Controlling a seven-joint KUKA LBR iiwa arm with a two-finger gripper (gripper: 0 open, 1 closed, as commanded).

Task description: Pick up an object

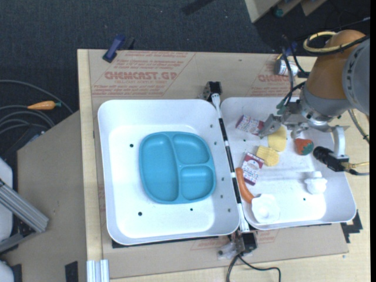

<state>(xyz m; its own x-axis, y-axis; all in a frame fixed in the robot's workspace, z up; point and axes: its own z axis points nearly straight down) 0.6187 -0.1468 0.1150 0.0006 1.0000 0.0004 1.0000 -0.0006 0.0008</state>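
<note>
Dark carpet lies around the desk (pixel 94 157), whose top is covered by a brown sheet with red lettering (pixel 141 74), and a small blue object (pixel 113 49) sits at its far left corner. Two shallow white bins stand side by side on it, touching along their inner edges. At the middle of the left bin (pixel 117 216) lies a blue divided plate (pixel 176 166), flat and apart from the walls. The right bin (pixel 338 207) holds the loose things. A red-and-white packet (pixel 249 123) lies near its far left corner and a second red-and-white packet (pixel 252 168) is closer to the middle. An orange stick-shaped piece (pixel 244 185) rests along the left wall, with a white round piece (pixel 264 207) by the near edge. Another small white piece (pixel 316 184) is toward the right, and a red piece with a green end (pixel 304 146) lies farther back. Two yellow pieces are near the centre: one (pixel 277 141) farther back, the other (pixel 269 155) just in front of it. The grey arm with its orange band (pixel 329 69) comes in from the right, and the pincer (pixel 286 127) is low over the far part of the right bin, just above the farther yellow piece. Whether the pincer is wide or narrow cannot be told from this angle, and nothing is visibly held in it.
</note>
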